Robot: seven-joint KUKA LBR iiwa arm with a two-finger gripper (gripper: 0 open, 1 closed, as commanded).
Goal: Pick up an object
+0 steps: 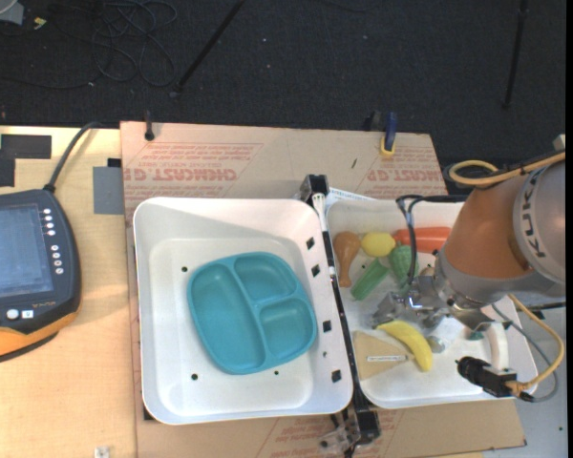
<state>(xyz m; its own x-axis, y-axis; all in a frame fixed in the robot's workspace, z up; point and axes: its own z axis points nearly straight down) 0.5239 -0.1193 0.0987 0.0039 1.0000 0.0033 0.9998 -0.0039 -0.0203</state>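
**A:** So where's your gripper (413, 303) sitting right now?

**B:** You've got it low in the right bin (439, 389), hanging off the grey arm (544, 227) with the orange band (482, 232) that comes in from 3 o'clock. The metal bits at the end are a dark cluster near the bin's middle. Honestly you can't tell whether it's parted or pinched together, and nothing is visibly caught in it.

**A:** And the stuff to grab?

**B:** Closest is the toy banana (409, 342), just at 6 o'clock of the gripper, lying flat. Its long axis runs from about 10 o'clock to 4 o'clock, with the 4 o'clock tip pointing at the bin's near edge. It rests partly on a tan card (377, 353). At 10 o'clock of the gripper you've got a green vegetable (370, 279) lying 1-to-7 o'clock, a lemon (378, 245) above it, a brown piece (346, 254) against the bin's left wall, a second green piece (402, 261) and an orange carrot-like thing (422, 238) lying roughly 9-to-3 under the arm.

**A:** Left bin?

**B:** The left bin (162, 246) holds a teal divided tray (252, 310), well apart from the gripper. A tablet-style pendant (24, 260) sits on the bench at 9 o'clock.
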